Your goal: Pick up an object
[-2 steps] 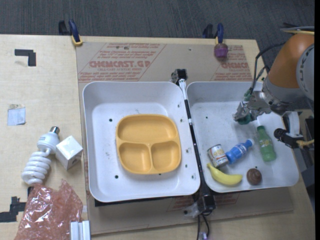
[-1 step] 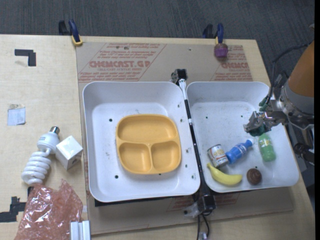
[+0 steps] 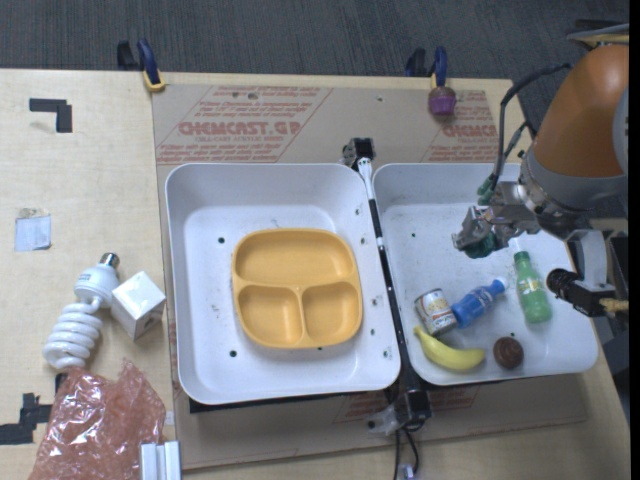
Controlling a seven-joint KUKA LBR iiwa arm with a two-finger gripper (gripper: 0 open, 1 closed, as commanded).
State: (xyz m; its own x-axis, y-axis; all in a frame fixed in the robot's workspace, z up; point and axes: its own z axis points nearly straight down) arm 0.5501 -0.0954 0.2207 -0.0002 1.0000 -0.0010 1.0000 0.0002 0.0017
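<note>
Altogether 2 bottles (image 3: 505, 293), 1 banana (image 3: 449, 352)

Two white bins (image 3: 200, 368) sit side by side. The left one holds one yellow divided plate (image 3: 297, 288). The right one holds one banana (image 3: 447, 352), one small can (image 3: 434, 311), one blue bottle (image 3: 476, 303), one green bottle (image 3: 531, 288) and one brown ball (image 3: 508, 352). Outside lie one spiral light bulb (image 3: 80, 313) and one white cube (image 3: 138, 304).

Small metal can (image 3: 434, 310): tilted on its side, touching the blue bottle's end.
Blue plastic bottle (image 3: 476, 303): lying flat, slanted.
Green plastic bottle (image 3: 532, 287): lying flat, cap upward.
Yellow banana (image 3: 449, 353): curved, along the front wall.
Brown round object (image 3: 509, 352): just beside the banana's tip.
</note>
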